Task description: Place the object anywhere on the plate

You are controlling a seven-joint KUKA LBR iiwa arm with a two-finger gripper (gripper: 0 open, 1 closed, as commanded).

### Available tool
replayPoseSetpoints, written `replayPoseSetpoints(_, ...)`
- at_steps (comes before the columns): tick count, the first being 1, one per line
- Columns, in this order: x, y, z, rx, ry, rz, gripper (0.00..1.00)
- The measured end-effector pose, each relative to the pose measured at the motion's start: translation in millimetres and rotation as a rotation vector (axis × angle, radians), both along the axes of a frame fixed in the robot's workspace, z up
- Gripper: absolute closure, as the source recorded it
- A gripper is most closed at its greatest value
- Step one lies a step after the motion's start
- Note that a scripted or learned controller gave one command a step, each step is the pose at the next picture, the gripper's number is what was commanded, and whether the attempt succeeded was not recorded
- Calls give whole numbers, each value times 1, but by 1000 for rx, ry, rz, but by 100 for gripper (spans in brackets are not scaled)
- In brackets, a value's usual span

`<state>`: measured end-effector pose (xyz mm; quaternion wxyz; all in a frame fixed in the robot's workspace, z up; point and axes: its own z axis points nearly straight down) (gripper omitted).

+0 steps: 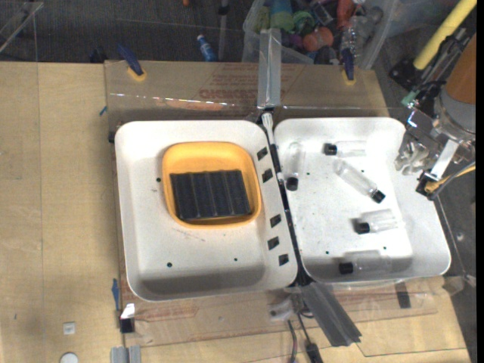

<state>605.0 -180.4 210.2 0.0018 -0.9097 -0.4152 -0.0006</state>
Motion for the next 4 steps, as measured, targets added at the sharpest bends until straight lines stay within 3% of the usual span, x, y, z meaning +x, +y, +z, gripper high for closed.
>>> replayPoseSetpoints(1, 56, 5, -17, -3, -1, 38, 100)
replayPoseSetpoints(2, 57, 3, 24, -4, 0, -32, 100)
replayPoseSetpoints(4, 50, -8, 97, -6, -3, 131, 100)
